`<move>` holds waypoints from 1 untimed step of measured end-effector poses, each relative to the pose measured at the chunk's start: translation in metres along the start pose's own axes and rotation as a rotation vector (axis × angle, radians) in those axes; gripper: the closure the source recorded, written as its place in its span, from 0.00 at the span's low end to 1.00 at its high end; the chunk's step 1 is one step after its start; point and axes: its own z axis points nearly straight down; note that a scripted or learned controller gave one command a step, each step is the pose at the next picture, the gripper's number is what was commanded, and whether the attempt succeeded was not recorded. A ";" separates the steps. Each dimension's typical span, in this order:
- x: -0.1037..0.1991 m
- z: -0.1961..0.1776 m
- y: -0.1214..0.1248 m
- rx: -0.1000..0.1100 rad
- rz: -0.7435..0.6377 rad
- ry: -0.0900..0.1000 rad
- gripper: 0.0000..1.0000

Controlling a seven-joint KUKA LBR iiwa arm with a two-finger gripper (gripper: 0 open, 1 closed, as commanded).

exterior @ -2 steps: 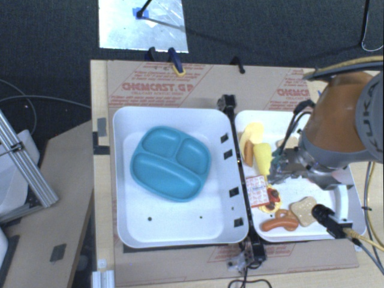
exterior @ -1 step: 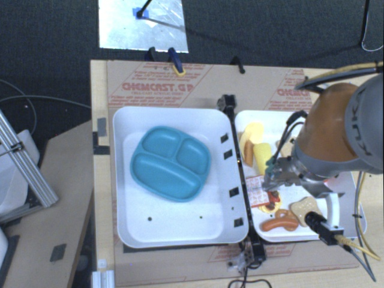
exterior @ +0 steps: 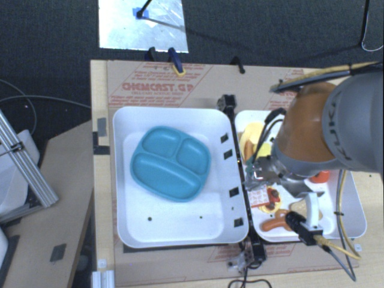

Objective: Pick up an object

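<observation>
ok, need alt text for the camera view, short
A grey robot arm with an orange band reaches from the right down into the right shallow white bin, covering much of the small, mostly yellow, orange and red items lying there. The left shallow white bin holds a blue plastic divided plate; both bins sit on a cardboard-covered bench.

Even, fairly bright overhead light falls on the bench. The left white bin (exterior: 123, 161) is nearly blown out, its walls losing detail, and the blue divided plate (exterior: 171, 162) casts only a faint, soft shadow. A reflective sheet (exterior: 143, 17) at the far left glares in pale patches. The dark floor (exterior: 270, 17) looks grainy. The arm (exterior: 336, 125) at right is slightly soft; the whole picture is low in resolution.
</observation>
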 end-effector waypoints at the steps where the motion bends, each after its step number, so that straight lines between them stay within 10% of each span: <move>1: -0.003 -0.011 0.001 -0.003 0.002 -0.001 1.00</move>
